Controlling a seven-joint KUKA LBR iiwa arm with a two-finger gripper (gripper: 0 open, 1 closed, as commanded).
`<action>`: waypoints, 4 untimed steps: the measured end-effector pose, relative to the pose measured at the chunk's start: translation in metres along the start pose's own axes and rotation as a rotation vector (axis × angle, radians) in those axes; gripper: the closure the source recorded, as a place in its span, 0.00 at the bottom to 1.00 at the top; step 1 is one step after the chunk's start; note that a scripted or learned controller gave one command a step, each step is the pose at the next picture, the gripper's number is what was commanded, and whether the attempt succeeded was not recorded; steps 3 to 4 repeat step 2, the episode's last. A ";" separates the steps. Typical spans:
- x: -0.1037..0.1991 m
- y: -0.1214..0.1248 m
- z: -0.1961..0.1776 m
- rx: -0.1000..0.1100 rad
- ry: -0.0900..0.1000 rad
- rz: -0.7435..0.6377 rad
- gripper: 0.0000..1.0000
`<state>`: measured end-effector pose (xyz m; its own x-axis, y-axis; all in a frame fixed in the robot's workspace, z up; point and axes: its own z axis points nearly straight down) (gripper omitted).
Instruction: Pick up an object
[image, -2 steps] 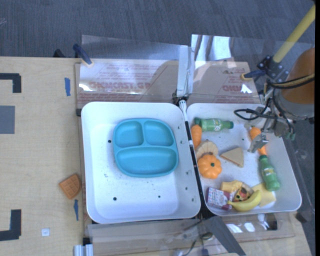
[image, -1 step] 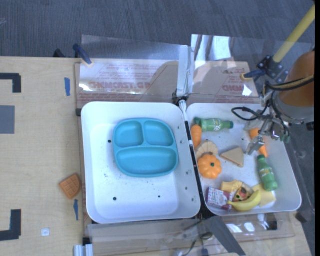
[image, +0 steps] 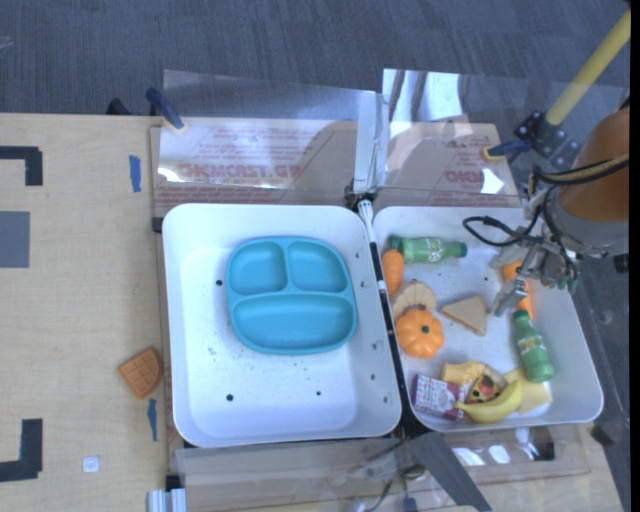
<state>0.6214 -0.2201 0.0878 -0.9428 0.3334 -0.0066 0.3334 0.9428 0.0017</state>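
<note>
The left bin holds a blue divided plate. In the right bin, the end effector hovers over a green bottle, its grip unreadable; the approach step looks underway, with descent next.

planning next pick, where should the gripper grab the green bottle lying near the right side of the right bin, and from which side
Grip the green bottle across the middle of its body, coming straight down from above. It lies flat, long axis running toward the camera, so its narrow width suits the gripper.

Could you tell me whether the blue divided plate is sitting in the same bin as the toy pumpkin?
No, the blue divided plate lies in the left bin, while the toy pumpkin sits in the right bin.
</note>
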 end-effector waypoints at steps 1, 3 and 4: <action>0.057 -0.024 -0.002 0.001 -0.003 -0.120 0.00; -0.007 0.008 0.000 0.000 -0.004 -0.164 0.00; -0.007 0.008 0.000 0.000 -0.004 -0.164 0.00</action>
